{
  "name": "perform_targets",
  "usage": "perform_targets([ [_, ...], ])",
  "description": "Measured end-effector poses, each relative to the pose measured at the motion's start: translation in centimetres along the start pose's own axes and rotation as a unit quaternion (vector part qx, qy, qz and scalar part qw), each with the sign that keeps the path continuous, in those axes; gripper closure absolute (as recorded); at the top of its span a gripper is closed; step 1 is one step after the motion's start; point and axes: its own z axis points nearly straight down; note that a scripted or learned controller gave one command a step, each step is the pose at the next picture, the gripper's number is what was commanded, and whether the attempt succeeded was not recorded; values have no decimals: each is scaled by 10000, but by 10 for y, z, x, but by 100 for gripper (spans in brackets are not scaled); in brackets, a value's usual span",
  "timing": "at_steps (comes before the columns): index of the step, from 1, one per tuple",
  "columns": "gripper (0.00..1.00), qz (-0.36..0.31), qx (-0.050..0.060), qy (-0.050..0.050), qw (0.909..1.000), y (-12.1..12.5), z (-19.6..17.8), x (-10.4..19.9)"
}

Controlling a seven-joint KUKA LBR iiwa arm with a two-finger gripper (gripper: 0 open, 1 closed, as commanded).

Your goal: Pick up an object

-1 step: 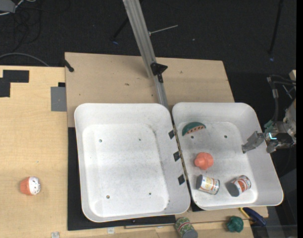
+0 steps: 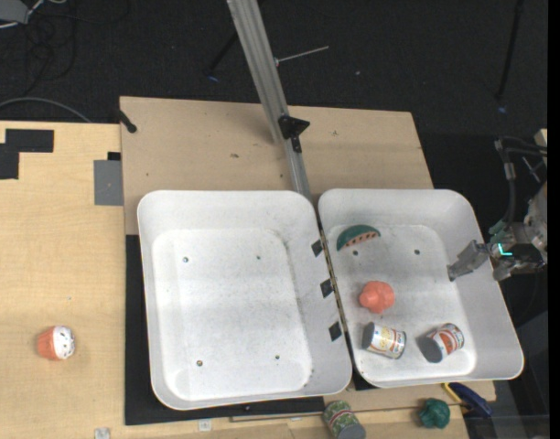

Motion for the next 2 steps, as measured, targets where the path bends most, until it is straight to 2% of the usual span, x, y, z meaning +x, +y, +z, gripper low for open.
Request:
perform_targets([
  [1,0,-3,30,11,10000,-4,64,2],
  [2,0,-1,26,11,10000,-9,109,4],
])
